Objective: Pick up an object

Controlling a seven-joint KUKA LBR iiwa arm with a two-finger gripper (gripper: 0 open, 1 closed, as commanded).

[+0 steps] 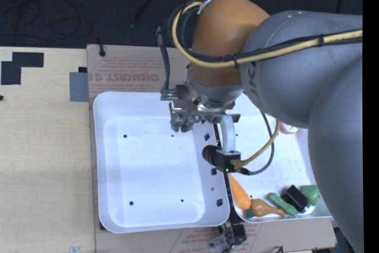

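My gripper [185, 120] hangs under the orange wrist band, above the far right part of the left bin [112, 127], close to the wall between the two bins. No object is visible at its tip. The loose objects lie in the near corner of the right bin [290, 154]: an orange carrot-like piece [238, 189], a tan-orange piece [264, 208], a green stick [283, 204], a black block [294, 198] and a green lump [310, 192]. The arm hides much of the right bin.
A small reddish thing [290, 129] peeks out beside the arm at the right bin's far side. Brown cardboard [127, 71] lies under both bins. The pale wooden bench top [41, 145] stretches to the left.
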